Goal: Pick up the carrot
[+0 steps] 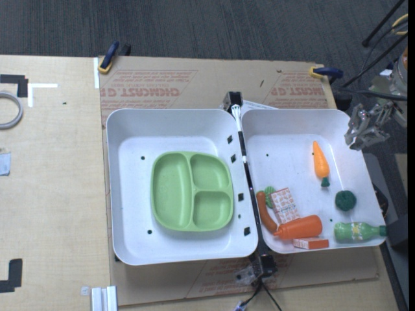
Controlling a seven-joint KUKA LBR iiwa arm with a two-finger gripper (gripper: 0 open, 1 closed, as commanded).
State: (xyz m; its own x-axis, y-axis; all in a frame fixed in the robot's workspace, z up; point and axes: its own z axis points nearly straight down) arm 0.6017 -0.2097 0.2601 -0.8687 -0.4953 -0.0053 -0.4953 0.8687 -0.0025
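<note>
A small orange carrot [320, 160] with a green stub at its near end lies in the right bin [295, 128], towards its far right, pointing away from me. My gripper [364, 133] hangs over the bin's right rim, to the right of the carrot and a little farther back, well apart from it. Nothing shows in the gripper.
Near the right bin's front lie a larger orange piece [301, 227], a red sausage [264, 212], a small printed carton [284, 204], a flat red box [310, 243], a green bottle [358, 232] and a dark green ball [345, 200]. A green divided plate [192, 191] sits in the left bin [126, 173].
</note>
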